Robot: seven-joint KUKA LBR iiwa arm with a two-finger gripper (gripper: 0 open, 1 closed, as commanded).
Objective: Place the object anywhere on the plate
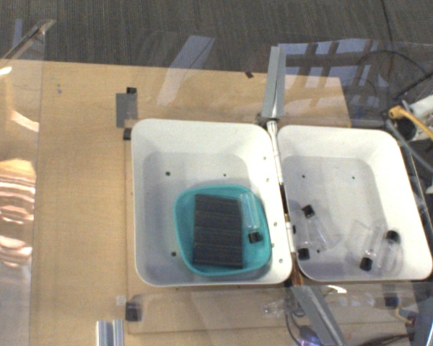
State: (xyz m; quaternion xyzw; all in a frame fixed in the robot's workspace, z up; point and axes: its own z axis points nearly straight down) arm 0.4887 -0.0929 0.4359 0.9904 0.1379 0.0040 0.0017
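Just past the right bin's (346,130) far right corner, a pale grey part (427,107) shows, carrying a yellow cable (418,121); whether it belongs to the arm is unclear.

no text, label, brand, number or sign can be read.

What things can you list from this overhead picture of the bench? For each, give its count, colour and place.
Bins: two, white, shallow, side by side on the bench.
Plate: one, teal, in the left bin toward its near side.
Dark ridged block: one, dark grey, lying on the plate.
Clear bottle on the plate: one, see-through with a black cap, at the plate's right edge beside the block.
Clear bottles in the right bin: about four, see-through with black caps, scattered over its near half; the exact count is hard to tell.
Bench: one, light wood, under both bins.
Cables: several, black and yellow, at the far right edge.
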